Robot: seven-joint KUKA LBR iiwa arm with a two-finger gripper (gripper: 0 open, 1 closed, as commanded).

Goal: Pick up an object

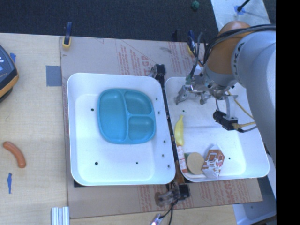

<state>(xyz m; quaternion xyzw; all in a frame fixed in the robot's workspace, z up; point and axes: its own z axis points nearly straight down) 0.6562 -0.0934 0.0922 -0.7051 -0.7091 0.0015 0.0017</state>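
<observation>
Bench: pale wood under brown cardboard [140,55], which carries the two white bins; dark floor lies beyond the far edge.
Left bin [77,125]: you see a blue divided plate [126,115] lying flat near its middle.
Right bin [248,149]: a banana [179,130] lies along the wall shared with the left bin; a tan round piece [195,162] sits just below it, touching a red-and-white carton [214,163] at the near edge.
Arm [253,55]: it reaches in from your right, its orange band above the wrist.
Gripper [192,96]: over the right bin's far left corner, well apart from the banana; its jaws stand spread, with nothing between the fingers.
Bench, left: an orange sausage [15,153] lies outside the bins.
</observation>
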